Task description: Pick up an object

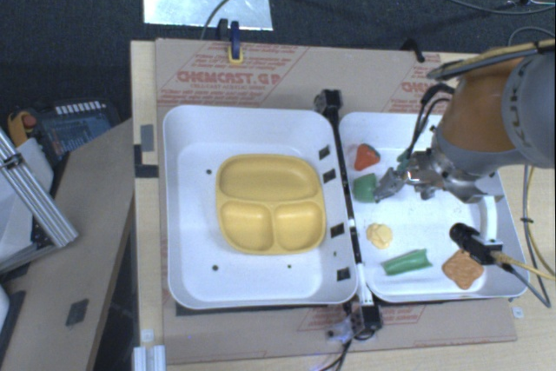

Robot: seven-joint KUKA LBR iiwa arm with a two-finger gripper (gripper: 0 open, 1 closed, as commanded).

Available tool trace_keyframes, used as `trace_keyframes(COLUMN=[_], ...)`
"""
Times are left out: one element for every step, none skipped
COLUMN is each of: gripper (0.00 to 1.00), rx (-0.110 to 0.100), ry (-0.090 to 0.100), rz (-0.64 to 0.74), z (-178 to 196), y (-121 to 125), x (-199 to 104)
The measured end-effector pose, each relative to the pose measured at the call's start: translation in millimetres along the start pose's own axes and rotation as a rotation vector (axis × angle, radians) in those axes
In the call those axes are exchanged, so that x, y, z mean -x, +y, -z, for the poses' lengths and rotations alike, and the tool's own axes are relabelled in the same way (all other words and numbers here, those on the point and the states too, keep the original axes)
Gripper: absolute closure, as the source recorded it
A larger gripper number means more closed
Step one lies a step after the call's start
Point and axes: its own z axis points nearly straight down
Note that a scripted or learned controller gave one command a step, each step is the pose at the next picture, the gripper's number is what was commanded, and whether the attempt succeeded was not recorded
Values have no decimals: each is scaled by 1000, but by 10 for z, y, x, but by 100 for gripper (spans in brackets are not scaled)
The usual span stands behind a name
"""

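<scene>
Pick pending | my pincer (388, 184) at green block (365, 187), bin's (408, 287) 9 o'clock | finger state: cannot tell

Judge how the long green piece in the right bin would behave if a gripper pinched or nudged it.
The long green piece looks like a moulded toy vegetable, so probably stiff and light for its size. Its surface seems smooth and slightly glossy, so it may slip from a narrow pinch. It lies flat on the right bin floor, so tipping seems unlikely; its rounded sides suggest a sideways nudge might roll it.
</scene>
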Motion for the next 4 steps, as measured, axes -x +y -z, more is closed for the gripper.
trace_keyframes(gripper=[0, 0, 100, 100], rx=[2, 4, 7, 11], ry=[0, -1, -1, -2], rz=[0, -1, -1, 3], z=[-449, -617, -501, -53], y=[70, 74, 84, 153], x=[-14, -18, -15, -9])
